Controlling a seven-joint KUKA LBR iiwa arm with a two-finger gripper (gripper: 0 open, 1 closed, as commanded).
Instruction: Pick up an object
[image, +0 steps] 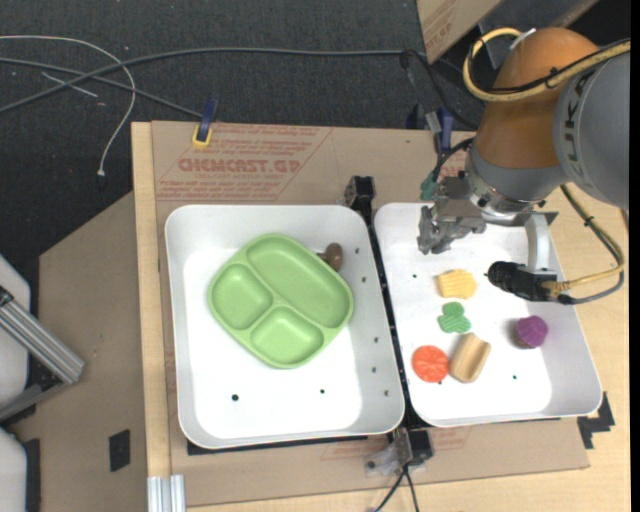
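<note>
Bench (250, 170): flat brown cardboard-topped surface with red print, dark carpet around it.

Left bin (200, 395): shallow white plastic, rounded corners. A light green divided plate (281, 299), three compartments, smooth and glossy, sits tilted in the upper middle. A small brown rounded object (332, 256) touches the plate's upper right rim. The lower half of the bin floor is open.

Right bin (570, 385): same type, just beside the left one. The arm (540, 95) comes in over its top right corner.

Claw (437, 238): grey metal, at the bin's upper left area, above the items and apart from them. Can't tell whether the fingers are open or closed; nothing visible between them.

Items cluster mid-bin, small gaps between them:
- tan cylinder (469, 358), touching the orange-red ridged round piece (431, 363)
- yellow ridged block (456, 285), nearest the claw
- green lobed piece (454, 320), below the yellow one
- purple bumpy ball (530, 331), near the right wall

Bottom right corner of the bin is free.
</note>
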